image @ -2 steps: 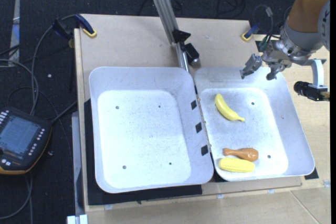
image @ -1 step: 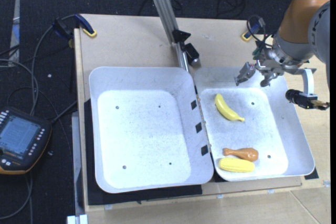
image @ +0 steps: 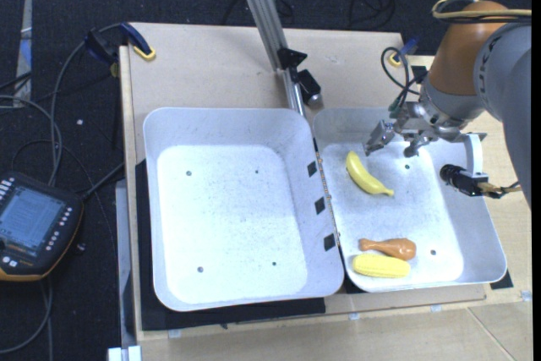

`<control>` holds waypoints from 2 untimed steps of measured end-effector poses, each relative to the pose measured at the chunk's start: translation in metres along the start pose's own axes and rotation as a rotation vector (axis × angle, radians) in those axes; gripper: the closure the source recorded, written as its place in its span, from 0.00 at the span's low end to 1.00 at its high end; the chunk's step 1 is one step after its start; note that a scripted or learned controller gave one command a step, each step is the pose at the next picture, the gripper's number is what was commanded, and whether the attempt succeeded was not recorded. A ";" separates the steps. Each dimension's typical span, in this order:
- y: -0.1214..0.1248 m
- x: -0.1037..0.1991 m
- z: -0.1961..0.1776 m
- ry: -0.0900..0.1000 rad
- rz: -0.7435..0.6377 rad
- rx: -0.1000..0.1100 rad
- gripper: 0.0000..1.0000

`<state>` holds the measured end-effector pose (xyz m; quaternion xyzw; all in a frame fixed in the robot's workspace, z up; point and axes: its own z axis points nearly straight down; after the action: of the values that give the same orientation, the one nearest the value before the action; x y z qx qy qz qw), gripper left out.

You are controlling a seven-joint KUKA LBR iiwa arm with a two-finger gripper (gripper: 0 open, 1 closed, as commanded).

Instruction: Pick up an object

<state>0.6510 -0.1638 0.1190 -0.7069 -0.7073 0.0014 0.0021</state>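
**Desk:** At the near edge of the right bin (image: 473, 266), what was recorded?

**Photographer:** A yellow corn cob (image: 381, 266) was seen lying flat, with a toy drumstick (image: 390, 248) touching it just behind. Both were pictured close to the front wall.

**Desk:** And further back?

**Photographer:** A banana (image: 367, 174) was found lying alone near the bin's middle, tilted, its stem end turned toward the corner. Beyond it, the gripper (image: 396, 141) was caught above the bin's far part, fingers spread apart and nothing held between them. The left bin (image: 165, 182) was shown alongside, and a teach pendant (image: 30, 224) was noted on the floor at the far left.

**Desk:** Which object was judged easiest?

**Photographer:** The banana was favoured. It was thought to be a light, stiff plastic piece, smooth and perhaps slippery along its curve. A grip across the thick middle, jaws set square to its length, was considered safest; the tapered ends were expected to slide out. The corn and drumstick were deemed awkward, being pressed together by the wall.
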 end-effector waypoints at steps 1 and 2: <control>0.001 -0.001 -0.014 -0.001 0.000 -0.006 1.00; 0.012 0.000 -0.068 -0.002 0.000 -0.010 1.00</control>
<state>0.6636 -0.1635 0.1872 -0.7069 -0.7073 -0.0015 -0.0022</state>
